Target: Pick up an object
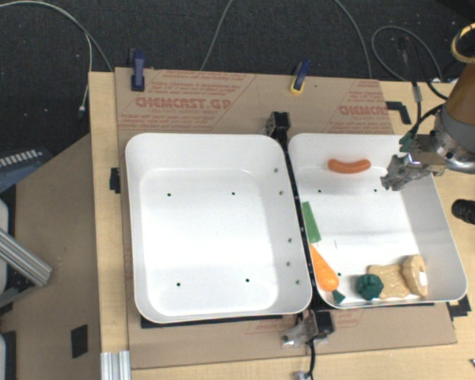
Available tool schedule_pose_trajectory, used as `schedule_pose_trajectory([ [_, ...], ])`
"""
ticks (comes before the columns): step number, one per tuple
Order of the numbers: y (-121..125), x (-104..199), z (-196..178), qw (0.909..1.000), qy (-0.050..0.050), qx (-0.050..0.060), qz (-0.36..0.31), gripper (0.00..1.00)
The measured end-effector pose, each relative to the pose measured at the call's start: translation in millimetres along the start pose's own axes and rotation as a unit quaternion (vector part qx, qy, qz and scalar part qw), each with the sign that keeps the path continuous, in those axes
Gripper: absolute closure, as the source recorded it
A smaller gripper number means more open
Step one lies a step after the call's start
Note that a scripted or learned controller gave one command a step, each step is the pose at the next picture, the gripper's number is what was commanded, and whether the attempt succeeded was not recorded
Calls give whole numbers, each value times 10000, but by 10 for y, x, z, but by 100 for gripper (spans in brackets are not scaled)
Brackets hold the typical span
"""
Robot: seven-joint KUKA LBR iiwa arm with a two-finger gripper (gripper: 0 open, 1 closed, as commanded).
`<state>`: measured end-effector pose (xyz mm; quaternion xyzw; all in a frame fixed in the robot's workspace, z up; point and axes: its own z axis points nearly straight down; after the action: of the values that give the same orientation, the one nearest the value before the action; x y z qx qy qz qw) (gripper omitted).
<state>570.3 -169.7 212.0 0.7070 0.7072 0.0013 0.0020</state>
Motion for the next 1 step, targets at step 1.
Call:
schedule_pose_trajectory([
  [1, 91, 472, 70, 10000, 11, 21, -19, 100],
])
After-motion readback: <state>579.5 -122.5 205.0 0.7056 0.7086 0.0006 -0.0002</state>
